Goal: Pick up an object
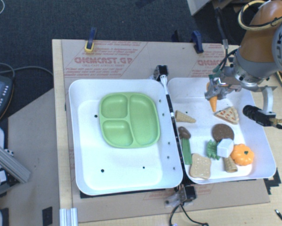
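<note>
Gripper [213, 94] poised over the right bin [195, 89], near its far edge, pinching an orange carrot [213, 102] that hangs point-down from between the fingers, clear of the bin floor. Just beside the carrot tip, toward the right edge, a pizza slice [227, 114] lying flat. Near the left wall of the same bin, a pale wedge of food [184, 117], and below it a brown piece [184, 133] touching a long green vegetable [186, 149] laid along that wall. At the near edge, a slice of toast [200, 166]. In the middle, a round brown cookie [222, 132], with a white cube [224, 148] just below it, touching a leafy green piece [212, 149]. By the near right corner, a small orange pumpkin [242, 154], with a tan cone [230, 164] lying against it. In the left bin [84, 164], a green divided plate [129, 119] resting toward the far right corner, three compartments facing up. Black clips at the seam between the bins, on the far and near edges of the bench [65, 69].
</note>
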Robot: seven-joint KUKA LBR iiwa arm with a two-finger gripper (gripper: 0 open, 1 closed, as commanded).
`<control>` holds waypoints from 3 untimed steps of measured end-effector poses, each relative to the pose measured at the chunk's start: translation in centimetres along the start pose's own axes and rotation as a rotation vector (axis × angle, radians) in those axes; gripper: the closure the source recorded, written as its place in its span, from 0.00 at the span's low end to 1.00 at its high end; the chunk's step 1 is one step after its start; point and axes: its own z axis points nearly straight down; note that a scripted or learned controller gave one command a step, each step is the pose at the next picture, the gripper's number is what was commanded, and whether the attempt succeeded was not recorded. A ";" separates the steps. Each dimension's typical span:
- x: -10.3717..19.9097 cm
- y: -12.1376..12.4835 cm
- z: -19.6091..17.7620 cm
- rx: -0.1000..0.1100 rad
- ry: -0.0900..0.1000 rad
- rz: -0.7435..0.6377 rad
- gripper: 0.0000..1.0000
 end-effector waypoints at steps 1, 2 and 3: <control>0.0 0.1 -2.4 0.003 0.001 0.001 1.00; 2.6 -4.3 -3.3 0.012 0.003 0.000 1.00; 6.3 -8.7 -3.7 0.012 0.004 -0.001 1.00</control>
